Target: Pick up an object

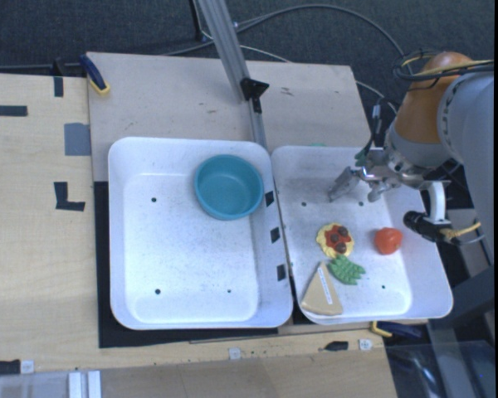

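In the upper part of the right bin (423,301), my gripper (356,191) hovers with its two fingers spread open and nothing between them. Below it lie a small yellow disc with red topping (335,239), a red tomato-like ball (388,240), a green leafy piece (347,269) and a tan wedge (321,293). The ball is just below and to the right of the fingers, apart from them. A blue bowl (228,186) stands upright at the top of the left bin (149,305).
A slanted metal pole (228,48) comes down to the gap between the bins. A blue and yellow clamp (95,75) sits at the board's back left corner. Cables run behind the right bin.
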Robot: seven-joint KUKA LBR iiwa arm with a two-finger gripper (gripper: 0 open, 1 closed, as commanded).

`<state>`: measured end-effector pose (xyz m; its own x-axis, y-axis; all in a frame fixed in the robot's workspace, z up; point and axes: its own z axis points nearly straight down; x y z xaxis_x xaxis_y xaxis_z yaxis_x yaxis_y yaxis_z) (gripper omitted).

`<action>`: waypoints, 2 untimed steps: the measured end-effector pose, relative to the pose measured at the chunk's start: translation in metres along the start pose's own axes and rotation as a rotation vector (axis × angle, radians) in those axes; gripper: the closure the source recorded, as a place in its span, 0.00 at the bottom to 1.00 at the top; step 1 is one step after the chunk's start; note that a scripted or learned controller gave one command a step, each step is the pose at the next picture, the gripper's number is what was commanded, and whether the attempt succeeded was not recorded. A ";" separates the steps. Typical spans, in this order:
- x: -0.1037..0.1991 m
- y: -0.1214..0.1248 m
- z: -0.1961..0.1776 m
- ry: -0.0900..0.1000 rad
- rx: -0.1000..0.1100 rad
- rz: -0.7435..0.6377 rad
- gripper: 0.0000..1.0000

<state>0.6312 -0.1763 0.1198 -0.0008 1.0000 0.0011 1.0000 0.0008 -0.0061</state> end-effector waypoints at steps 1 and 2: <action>0.001 0.000 0.031 -0.001 -0.005 0.000 0.00; 0.001 0.000 0.021 -0.002 -0.006 -0.001 1.00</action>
<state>0.6315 -0.1755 0.0991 -0.0016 1.0000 -0.0006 1.0000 0.0016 0.0000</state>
